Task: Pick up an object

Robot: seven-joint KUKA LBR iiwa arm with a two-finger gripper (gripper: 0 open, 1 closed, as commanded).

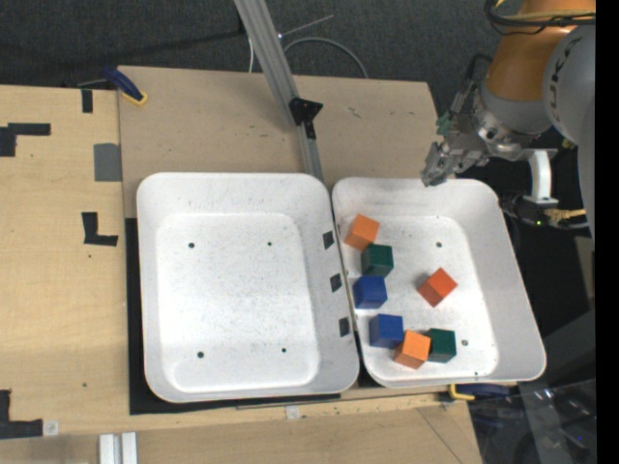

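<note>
The right bin (503, 288) holds several small cubes. An orange cube (363, 231) lies near its back left, with a dark green cube (378, 258) and a blue cube (370, 291) just in front of it. A red-orange cube (437, 286) sits alone toward the middle. At the front, a blue cube (386, 330), an orange cube (414, 348) and a dark green cube (442, 344) crowd together. My gripper (437, 170) hangs over the bin's back rim, above and apart from all the cubes, with nothing seen in it.
The left bin (160, 288) stands beside the right one. A slanted metal pole (276, 56) runs down to the gap between the bins at the back. A white cable (329, 46) loops behind it. Black tape marks lie on the bench at left.
</note>
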